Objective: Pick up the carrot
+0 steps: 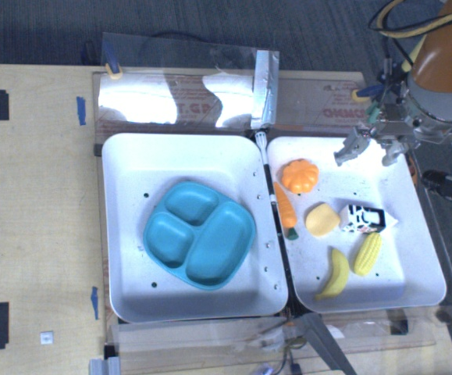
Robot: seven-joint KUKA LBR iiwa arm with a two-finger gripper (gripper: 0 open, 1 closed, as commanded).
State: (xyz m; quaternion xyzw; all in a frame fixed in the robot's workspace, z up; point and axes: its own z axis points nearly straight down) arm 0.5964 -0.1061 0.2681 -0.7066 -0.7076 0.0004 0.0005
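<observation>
Currently: gripper (371,150) open, holding nothing | carrot (286,210) against right bin's (421,283) left wall

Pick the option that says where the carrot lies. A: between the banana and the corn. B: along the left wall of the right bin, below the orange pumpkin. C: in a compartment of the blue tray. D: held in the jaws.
B: the carrot lies against the right bin's left wall, just below the pumpkin.

Two bins side by side, with the carrot (286,209) as landmark.
The carrot lies at the right bin's (421,283) left wall; the pumpkin (300,176) sits just behind it, lemon (322,219), corn (368,253) and banana (333,273) to its right, and the divided plate (201,233) to its left in the left bin (124,170).
</observation>
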